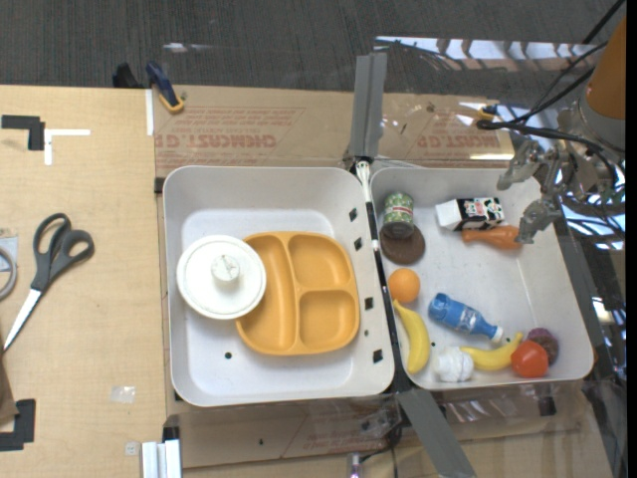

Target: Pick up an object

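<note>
Gripper [530,192] hovers open over a crowded right bin [569,267]

The left bin [189,366] holds an orange divided plate [304,292], a white lid [221,275] at its 9 o'clock. The carrot [493,235] lies at the gripper's 8 o'clock, ungrasped.

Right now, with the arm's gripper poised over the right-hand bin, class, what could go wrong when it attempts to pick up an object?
1. The orange carrot touches the black-and-white carton; the gripper may catch both or nudge one away.
2. The blue plastic bottle, yellow bananas and red tomato lie crowded together, so a grasp there might knock neighbours.
3. The carrot lies near the right white bin's far wall, risking a collision.
</note>
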Controlling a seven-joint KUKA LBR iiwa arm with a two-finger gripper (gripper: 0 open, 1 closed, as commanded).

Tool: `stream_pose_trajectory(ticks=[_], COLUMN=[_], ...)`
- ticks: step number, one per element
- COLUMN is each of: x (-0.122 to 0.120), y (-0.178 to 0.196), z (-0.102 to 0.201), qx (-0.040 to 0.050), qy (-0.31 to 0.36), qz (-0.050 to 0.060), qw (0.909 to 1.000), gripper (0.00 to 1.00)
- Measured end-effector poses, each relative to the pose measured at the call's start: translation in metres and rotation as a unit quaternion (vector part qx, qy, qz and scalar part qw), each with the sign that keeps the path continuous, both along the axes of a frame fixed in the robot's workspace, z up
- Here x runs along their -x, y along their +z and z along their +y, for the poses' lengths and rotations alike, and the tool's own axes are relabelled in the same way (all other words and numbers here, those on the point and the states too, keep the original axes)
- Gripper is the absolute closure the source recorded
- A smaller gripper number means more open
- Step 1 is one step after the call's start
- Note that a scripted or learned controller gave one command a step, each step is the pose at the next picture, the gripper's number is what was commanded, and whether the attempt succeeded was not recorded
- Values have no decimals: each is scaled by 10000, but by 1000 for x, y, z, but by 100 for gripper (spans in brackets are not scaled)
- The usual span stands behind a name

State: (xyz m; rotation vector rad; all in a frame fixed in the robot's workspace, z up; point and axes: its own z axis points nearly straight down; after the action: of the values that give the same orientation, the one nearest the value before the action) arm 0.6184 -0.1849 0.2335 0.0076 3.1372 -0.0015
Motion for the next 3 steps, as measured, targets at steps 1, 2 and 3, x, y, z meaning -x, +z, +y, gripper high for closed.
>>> stream_pose_trajectory(ticks=[1, 2, 3], x=[24, 116, 13], y=[-133, -136, -115], z=[33, 73, 71], qx=[-2, 14, -3], qy=[558, 346, 59], qz=[12, -88, 0], qw=[9984, 9994, 10000], gripper=[0, 0, 0])
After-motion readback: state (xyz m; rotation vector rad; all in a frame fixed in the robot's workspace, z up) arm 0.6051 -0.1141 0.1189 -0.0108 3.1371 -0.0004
